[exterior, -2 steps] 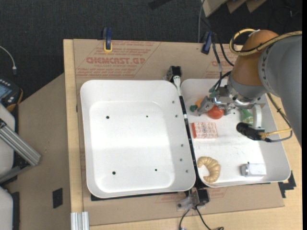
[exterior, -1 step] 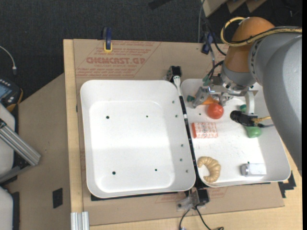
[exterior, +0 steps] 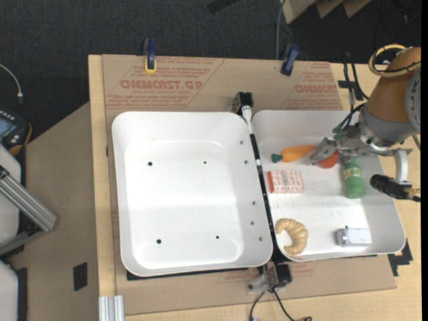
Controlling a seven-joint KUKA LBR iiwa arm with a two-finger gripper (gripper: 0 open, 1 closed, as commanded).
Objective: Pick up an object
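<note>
Scanning the right bin (exterior: 381, 243), we rank its things by size:
Bottle (exterior: 352, 182): green, lying right; we judge it light, stiff, slick, so grip mid-body.
Carrot (exterior: 294, 154): orange, far side; firm, take the middle.
Croissant (exterior: 292, 235): near edge; probably soft, squeeze gently.
Card (exterior: 285, 181): flat, hard to pinch.
Gripper (exterior: 332, 151): low beside the carrot; we cannot tell its state.

Two bins placed side by side on the table (exterior: 100, 179), in the right bin (exterior: 381, 236) a carrot (exterior: 297, 154) at the back, a bottle (exterior: 352, 181) to its right, a card (exterior: 285, 181) at the middle, a croissant (exterior: 293, 235) and a small block (exterior: 353, 237) at the front, the pincer (exterior: 334, 151) placed between carrot and bottle
</note>
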